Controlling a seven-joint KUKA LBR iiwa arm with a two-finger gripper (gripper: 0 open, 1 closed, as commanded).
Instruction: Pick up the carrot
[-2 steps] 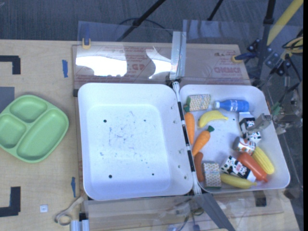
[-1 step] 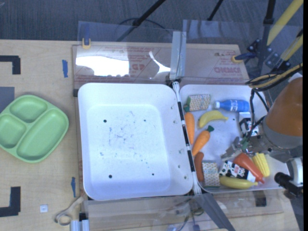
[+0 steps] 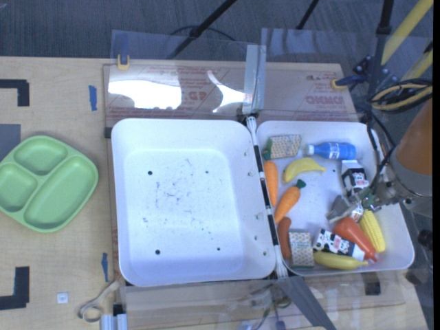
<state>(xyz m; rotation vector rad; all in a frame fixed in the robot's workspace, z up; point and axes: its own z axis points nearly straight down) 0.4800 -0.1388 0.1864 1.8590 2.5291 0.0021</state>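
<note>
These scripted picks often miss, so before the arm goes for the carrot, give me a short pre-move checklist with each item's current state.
1. Target located: ok. The carrot lies in the right bin, near its left wall.
2. Top of the carrot unobstructed: ok.
3. Crowding: not ok. Other orange pieces lie close alongside, and the banana is just above.
4. Gripper over the target: not ok. It sits to the carrot's right, near the corn.
5. Fingers ready: cannot tell.
</note>
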